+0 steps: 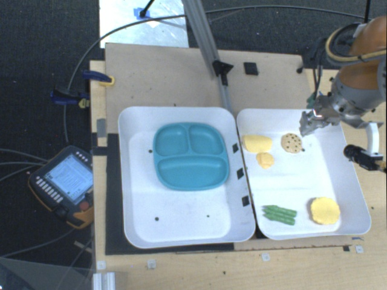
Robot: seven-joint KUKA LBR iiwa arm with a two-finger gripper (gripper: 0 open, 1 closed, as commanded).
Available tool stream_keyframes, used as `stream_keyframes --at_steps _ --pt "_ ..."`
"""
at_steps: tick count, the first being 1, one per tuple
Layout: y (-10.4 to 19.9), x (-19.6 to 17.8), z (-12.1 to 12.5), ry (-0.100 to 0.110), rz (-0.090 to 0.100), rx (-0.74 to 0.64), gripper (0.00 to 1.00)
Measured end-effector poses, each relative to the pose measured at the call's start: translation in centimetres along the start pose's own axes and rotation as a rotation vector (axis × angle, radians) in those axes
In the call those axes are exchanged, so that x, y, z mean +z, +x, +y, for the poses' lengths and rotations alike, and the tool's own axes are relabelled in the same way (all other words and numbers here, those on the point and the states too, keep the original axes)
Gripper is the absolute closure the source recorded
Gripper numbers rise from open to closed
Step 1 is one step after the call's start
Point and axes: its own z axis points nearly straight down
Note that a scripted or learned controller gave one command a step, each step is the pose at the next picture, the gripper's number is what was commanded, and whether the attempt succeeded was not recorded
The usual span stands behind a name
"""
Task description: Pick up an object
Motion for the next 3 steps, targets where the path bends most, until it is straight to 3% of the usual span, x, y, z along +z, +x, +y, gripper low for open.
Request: stream_keyframes --at_steps 3 --pt "16.5 0.6 -2.7 0.001 0.002 -0.002 1.0"
